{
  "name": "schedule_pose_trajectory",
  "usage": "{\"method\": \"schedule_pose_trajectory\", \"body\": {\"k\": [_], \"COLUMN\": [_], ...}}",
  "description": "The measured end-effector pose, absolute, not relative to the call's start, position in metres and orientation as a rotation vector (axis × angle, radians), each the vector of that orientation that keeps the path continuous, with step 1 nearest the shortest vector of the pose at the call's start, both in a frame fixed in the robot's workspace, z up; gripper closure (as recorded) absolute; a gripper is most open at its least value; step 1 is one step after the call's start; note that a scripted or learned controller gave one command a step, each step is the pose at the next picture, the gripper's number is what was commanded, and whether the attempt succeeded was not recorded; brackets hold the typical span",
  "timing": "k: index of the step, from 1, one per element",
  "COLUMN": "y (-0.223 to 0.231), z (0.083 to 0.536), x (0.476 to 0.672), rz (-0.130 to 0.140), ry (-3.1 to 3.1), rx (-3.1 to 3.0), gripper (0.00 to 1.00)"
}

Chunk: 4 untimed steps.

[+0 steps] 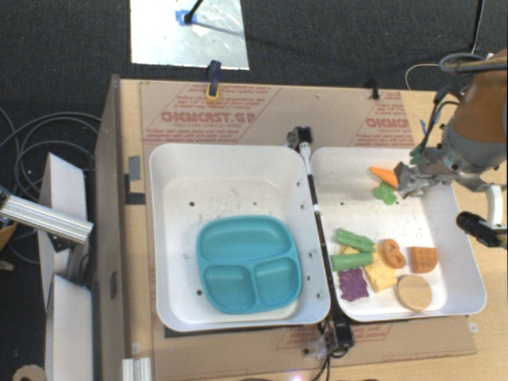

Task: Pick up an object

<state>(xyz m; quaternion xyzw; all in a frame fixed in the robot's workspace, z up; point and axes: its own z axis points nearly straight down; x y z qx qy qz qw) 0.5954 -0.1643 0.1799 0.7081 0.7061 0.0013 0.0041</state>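
From my seat I see the hand (406, 182) low in the right bin (464, 240), at its far side, just beside a toy carrot (383, 175) with a green top (386, 195); I cannot tell how it is set, nor whether it has hold of the carrot. Nearer the front of that bin lie two green pods (353, 250), a purple piece (353, 285), a yellow wedge (381, 275), a brown pretzel shape (392, 253), an orange waffle square (422, 259) and a tan disc (414, 292). The left bin (178, 213) holds a teal divided plate (248, 263). On the bench's board (262, 105) I read red lettering, "CHEMCAST GP", repeated.
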Motion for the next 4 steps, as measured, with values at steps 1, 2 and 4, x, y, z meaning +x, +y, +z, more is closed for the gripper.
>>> {"method": "schedule_pose_trajectory", "body": {"k": [1, 2, 4], "y": [-0.203, -0.201, -0.172], "z": [0.194, 0.193, 0.088], "x": [0.618, 0.617, 0.555], "rz": [0.004, 0.002, -0.006], "ry": [2.216, 2.220, 2.224], "rx": [2.217, 2.217, 2.230], "gripper": [1.00, 0.00, 0.00]}}
